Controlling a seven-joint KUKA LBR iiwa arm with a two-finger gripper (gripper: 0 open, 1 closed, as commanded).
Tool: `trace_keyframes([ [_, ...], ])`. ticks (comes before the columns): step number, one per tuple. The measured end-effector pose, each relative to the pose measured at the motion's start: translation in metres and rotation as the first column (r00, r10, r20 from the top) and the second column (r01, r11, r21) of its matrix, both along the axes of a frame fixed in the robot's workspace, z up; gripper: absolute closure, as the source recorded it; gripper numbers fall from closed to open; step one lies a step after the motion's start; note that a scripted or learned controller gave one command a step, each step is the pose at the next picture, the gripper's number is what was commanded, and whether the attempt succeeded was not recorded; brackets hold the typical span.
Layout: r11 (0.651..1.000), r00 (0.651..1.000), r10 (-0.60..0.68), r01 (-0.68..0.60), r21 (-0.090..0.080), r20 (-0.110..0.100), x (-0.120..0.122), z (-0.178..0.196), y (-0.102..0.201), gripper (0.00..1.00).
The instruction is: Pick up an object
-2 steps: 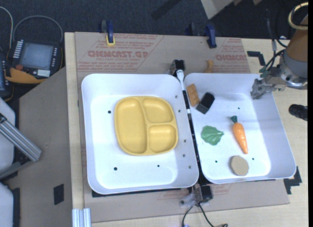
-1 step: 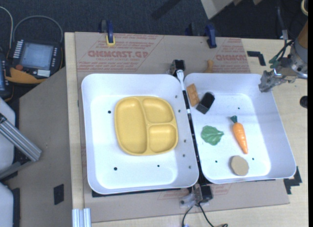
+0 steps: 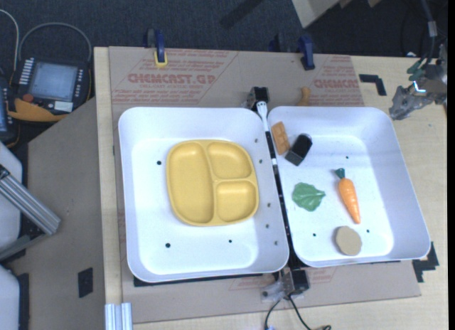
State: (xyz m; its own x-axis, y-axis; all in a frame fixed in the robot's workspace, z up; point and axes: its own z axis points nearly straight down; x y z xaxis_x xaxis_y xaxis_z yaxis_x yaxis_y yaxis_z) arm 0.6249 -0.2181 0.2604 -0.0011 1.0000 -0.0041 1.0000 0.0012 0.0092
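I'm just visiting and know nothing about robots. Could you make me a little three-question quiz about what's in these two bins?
1. True or false: the yellow plate lies in the left bin.
2. Which item in the right bin lies nearest the bottom edge of the view? A) carrot B) tan disc C) black block
3. Fill in: the green leaf lies to the ____ of the carrot in the view.

Key: 1 true; 2 B; 3 left.
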Motion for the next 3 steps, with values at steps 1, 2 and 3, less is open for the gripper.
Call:
trace_keyframes([
  [1,1.000,1.000,0.003,-0.003,0.006,-0.012,-0.013,-0.014,0.056,1.00],
  [2,1.000,1.000,0.003,-0.003,0.007,-0.012,-0.022,-0.022,0.099,1.00],
  [3,1.000,1.000,0.004,-0.004,0.007,-0.012,-0.040,-0.018,0.156,1.00],
])
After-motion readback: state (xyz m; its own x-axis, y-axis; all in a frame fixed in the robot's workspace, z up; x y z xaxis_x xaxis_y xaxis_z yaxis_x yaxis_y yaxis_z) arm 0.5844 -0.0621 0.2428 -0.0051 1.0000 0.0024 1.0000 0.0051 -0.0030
